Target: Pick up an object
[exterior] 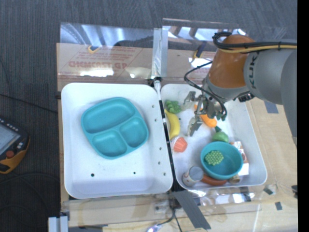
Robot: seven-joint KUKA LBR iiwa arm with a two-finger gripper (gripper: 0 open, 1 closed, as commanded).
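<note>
My gripper [192, 112] hangs over the upper middle of the right bin [255, 144], fingers spread open and pointing left. One fingertip [189, 98] is near a green leafy toy [172, 106], the other [194, 126] above bare bin floor. An orange carrot-like toy [209, 121] lies partly under the gripper body, beside the lower finger, not between the tips. A yellow banana [173, 123] lies along the bin's left wall, just left of the fingers. A small red-orange fruit [179, 144] sits below it.
A teal bowl holding green peas [221, 159] stands at the front of the right bin, with a green fruit [220, 136] behind it and a metal can [192, 175] to its left. The left bin [77, 178] holds a teal divided plate [115, 126].
</note>
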